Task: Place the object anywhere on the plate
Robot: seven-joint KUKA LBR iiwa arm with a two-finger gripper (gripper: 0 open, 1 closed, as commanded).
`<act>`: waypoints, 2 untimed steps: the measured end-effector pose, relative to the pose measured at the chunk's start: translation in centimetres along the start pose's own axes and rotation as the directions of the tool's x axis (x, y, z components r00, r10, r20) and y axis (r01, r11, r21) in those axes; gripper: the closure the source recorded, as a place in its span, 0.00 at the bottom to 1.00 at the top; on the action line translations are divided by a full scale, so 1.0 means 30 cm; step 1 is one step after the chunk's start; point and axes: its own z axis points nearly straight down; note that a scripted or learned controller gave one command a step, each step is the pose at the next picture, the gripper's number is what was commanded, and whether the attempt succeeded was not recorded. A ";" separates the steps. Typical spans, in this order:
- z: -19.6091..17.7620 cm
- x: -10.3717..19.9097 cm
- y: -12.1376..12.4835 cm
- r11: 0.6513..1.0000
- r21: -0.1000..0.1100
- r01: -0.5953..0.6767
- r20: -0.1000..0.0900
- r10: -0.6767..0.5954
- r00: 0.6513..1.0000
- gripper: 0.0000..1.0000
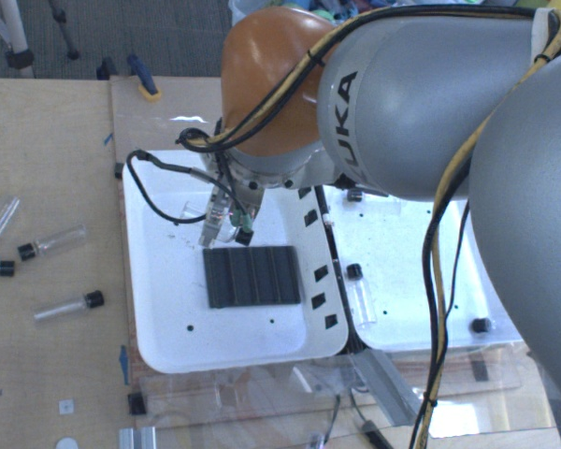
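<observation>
Over the left bin [159, 340] you've got the arm [402, 92] reaching in, with the fingers [226, 224] hanging right at the back edge of the dark ribbed plate [252, 276], near its far-left corner. Can't really tell how far open they are from this angle, looks like a narrow gap at most, and whether anything's pinched in there is anybody's guess. The plate lies flat around the middle of that bin. A clear vial with a black cap [359, 288] lies in the right bin [421, 325], just past the divider from the plate. More capped vials [67, 305] are scattered on the counter [47, 157], left of the plate's bin.
</observation>
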 end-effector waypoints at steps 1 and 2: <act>-0.357 0.226 -0.073 1.000 0.001 -0.014 -0.001 0.014 1.000 1.00; -0.417 0.316 -0.106 0.763 0.003 -0.646 0.001 0.646 0.763 1.00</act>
